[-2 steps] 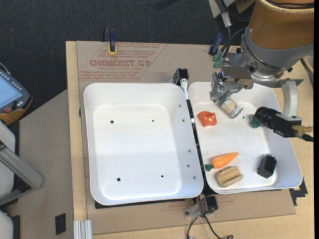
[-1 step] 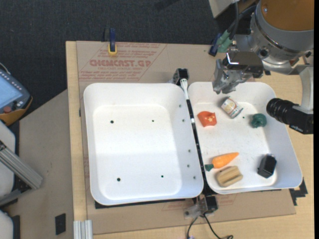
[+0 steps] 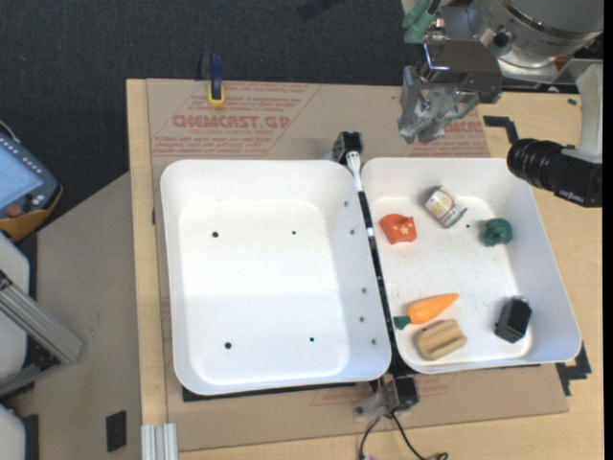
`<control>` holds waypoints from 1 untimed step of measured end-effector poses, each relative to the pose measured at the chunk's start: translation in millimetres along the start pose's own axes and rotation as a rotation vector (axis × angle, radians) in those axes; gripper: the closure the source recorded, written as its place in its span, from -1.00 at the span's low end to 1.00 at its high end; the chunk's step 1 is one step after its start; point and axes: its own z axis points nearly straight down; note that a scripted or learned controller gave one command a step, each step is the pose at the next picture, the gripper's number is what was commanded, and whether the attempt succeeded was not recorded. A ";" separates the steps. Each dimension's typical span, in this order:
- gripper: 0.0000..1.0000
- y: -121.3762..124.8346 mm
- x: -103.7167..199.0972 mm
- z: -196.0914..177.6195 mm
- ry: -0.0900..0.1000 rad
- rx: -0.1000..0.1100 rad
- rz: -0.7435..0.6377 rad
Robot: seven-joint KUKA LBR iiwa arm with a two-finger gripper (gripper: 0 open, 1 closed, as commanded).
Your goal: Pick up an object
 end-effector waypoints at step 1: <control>1.00 11.4 -40.0 135.9 -0.007 0.024 0.009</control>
